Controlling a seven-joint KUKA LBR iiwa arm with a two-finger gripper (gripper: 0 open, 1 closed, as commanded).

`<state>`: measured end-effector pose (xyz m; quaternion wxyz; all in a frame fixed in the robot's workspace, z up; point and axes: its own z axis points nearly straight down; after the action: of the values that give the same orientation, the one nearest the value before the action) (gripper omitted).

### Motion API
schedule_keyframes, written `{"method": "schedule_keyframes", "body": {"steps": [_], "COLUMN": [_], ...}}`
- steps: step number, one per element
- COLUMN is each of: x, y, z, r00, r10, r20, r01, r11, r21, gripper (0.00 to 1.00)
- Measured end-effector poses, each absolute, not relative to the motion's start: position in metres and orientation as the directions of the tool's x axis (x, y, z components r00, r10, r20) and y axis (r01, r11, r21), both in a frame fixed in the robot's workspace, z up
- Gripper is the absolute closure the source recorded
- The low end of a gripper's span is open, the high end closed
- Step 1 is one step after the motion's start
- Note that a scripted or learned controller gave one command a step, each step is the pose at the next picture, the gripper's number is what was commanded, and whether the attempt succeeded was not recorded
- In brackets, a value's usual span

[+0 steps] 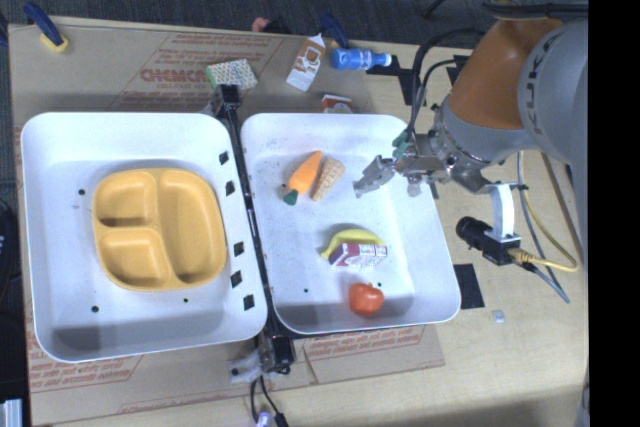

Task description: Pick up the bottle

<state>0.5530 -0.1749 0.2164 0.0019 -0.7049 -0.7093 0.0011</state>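
A small blue bottle (352, 59) with a white cap end lies on its side on the cardboard bench, beyond the far edge of the right bin (430, 260). My gripper (372, 175) hangs over the right bin's upper right part, tilted down toward the left. It is well short of the bottle, which lies farther back and slightly left. Nothing shows in the gripper. The closest objects to it are a carrot (303, 175) and a tan cone-like piece (328, 178) just to its left.
The right bin also holds a banana (352, 238), a red-and-white packet (362, 256) and a red tomato (367, 299). A yellow divided plate (160, 225) sits in the left bin (40, 245). A small carton (307, 63) and a green patterned block (232, 73) lie beside the bottle.
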Motion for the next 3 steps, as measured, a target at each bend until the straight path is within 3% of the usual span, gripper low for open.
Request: {"method": "schedule_keyframes", "body": {"steps": [1, 2, 3], "x": [0.579, 0.579, 0.519], "y": [-0.177, -0.176, -0.138], "z": [0.179, 0.189, 0.240], "r00": [0.653, 0.647, 0.747], "r10": [0.757, 0.763, 0.665], "r20": [-0.001, -0.002, -0.003], "r01": [0.757, 0.763, 0.665], "r11": [-0.653, -0.647, -0.747], "r21": [-0.004, -0.009, -0.007], "gripper": [0.00, 1.00, 1.00]}}
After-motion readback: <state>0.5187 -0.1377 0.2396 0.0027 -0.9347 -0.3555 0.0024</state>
